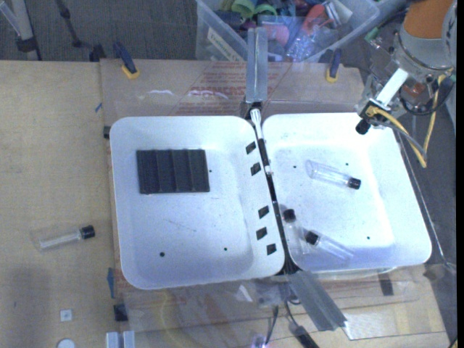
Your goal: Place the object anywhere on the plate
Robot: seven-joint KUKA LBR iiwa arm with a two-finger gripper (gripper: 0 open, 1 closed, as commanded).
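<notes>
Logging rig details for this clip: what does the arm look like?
The arm is pale grey and rounded, with a broad orange band above the wrist. Dark cables hang beside it.

To me both bins looked like smooth white plastic. The left bin (181, 230) had a soft sheen and a few dark specks, and the right bin (377, 194) was brighter, almost glaring. The plate (173, 171) was matt black and ribbed into strips; I could not tell whether it was rubber or plastic. The vial (332, 174) was clear and glossy with a matt black cap. The bench (51, 136) was pale, dull wood. The divider (255, 64) was dull grey metal. The tub (217, 20) was cloudy clear plastic.
</notes>
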